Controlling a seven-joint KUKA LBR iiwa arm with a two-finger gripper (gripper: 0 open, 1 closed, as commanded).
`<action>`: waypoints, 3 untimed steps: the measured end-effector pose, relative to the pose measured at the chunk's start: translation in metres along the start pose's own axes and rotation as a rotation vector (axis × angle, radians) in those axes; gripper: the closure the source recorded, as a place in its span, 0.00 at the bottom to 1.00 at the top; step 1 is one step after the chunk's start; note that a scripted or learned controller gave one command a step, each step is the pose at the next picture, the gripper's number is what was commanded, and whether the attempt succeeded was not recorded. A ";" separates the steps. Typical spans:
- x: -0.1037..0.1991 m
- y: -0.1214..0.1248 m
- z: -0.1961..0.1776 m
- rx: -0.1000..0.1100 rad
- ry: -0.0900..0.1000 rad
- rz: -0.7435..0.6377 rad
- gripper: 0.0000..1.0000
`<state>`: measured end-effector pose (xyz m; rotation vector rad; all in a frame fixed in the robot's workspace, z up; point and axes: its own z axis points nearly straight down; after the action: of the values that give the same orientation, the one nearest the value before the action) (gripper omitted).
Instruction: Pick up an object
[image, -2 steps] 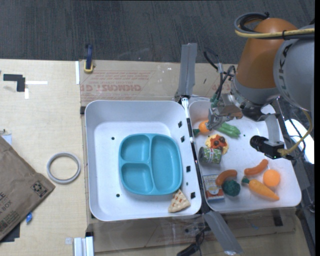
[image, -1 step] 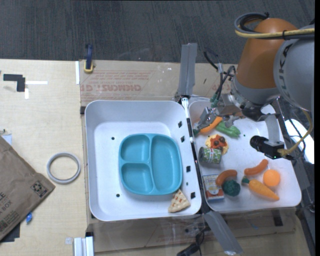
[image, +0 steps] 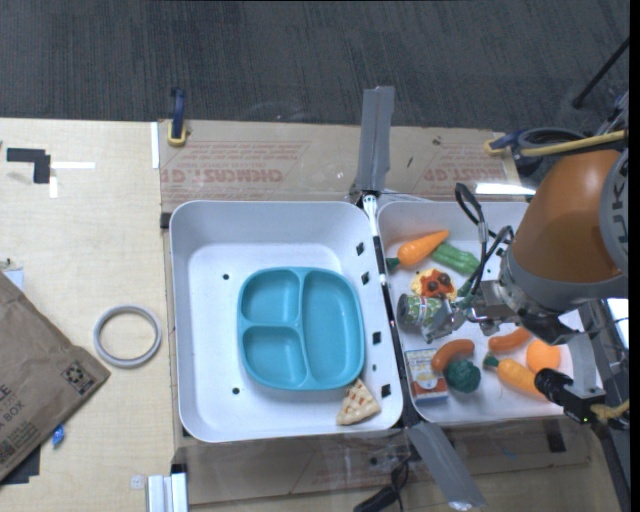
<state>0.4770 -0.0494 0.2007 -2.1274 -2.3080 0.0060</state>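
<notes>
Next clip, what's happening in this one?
A grey arm with an orange band reaches in from the right over the right bin, which holds a heap of toy food. Its gripper sits low at a crumpled silvery item near the bin's left side; whether it has hold of it can't be told. A carrot lies nearby. The left bin holds a teal divided plate and a waffle-like wedge.

We see the right white bin (image: 425, 408) crowded: an orange plastic carrot (image: 422, 246), a green pepper (image: 456, 257), a crumpled silver wrapper (image: 424, 313) and a small carton (image: 426, 372) lie close together. The left white bin (image: 200, 300) leaves open floor around the teal divided plate (image: 300, 328).
</notes>
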 end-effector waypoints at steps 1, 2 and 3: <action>-0.055 -0.002 0.106 -0.010 -0.002 0.006 0.00; -0.053 -0.001 0.097 -0.010 0.003 0.007 1.00; -0.054 -0.001 0.088 -0.009 0.002 0.011 1.00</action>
<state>0.4799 -0.1033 0.1124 -2.1426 -2.2999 -0.0073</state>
